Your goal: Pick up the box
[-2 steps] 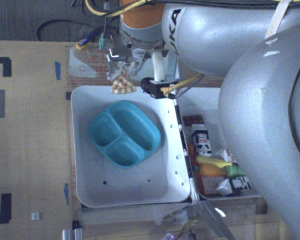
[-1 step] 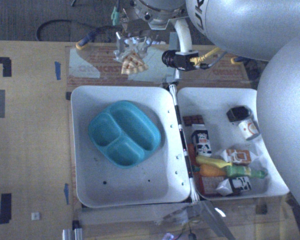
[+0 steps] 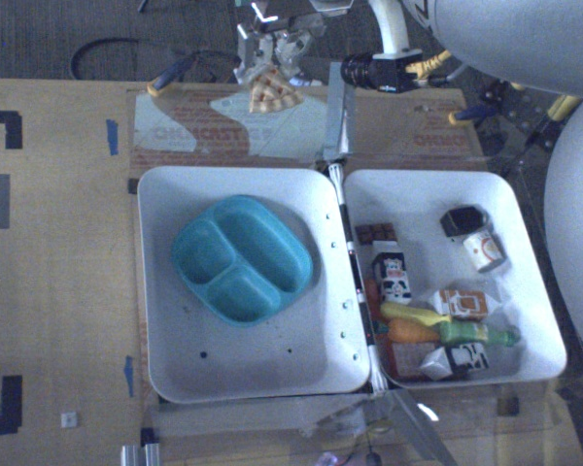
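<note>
Gripper (image 3: pixel 270 64) at 12 o'clock above the bench (image 3: pixel 58 260), beyond both bins, pinching a tan waffle-patterned wedge (image 3: pixel 272 93). Small white-and-orange carton box (image 3: pixel 463 305) lies in right white bin (image 3: pixel 534 250), around 4 o'clock. Teal divided plastic plate (image 3: pixel 241 258) in left white bin (image 3: pixel 155 289).

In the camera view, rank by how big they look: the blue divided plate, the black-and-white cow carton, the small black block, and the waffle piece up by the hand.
1. Blue divided plate, by far the largest.
2. Cow carton and waffle piece: they look alike, and the waffle may sit nearer the camera, so unranked.
3. Black block, smallest, though close to those two.
</note>
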Available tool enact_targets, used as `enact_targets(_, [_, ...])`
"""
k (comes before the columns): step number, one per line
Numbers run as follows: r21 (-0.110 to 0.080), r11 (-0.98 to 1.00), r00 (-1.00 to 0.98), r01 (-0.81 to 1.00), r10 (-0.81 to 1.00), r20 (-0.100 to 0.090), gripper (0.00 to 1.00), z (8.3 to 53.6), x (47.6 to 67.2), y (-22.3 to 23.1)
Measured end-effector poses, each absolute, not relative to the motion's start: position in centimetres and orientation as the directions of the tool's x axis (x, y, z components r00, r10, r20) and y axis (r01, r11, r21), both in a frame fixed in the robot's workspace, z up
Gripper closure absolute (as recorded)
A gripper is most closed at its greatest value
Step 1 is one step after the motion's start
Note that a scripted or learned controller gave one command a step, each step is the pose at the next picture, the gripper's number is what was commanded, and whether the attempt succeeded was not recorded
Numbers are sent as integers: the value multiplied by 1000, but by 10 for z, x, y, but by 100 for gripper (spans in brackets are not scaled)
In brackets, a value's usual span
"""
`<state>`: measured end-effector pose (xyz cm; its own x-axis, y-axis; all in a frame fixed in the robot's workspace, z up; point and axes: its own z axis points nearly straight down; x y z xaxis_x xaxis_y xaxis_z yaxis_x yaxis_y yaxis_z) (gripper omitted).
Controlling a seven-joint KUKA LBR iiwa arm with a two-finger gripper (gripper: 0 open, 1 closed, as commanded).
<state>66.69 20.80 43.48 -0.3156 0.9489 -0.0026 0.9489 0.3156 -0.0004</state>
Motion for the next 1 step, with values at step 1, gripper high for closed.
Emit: enact_targets(1, [-2,372,-372,928,928,-1,100,282,666,213])
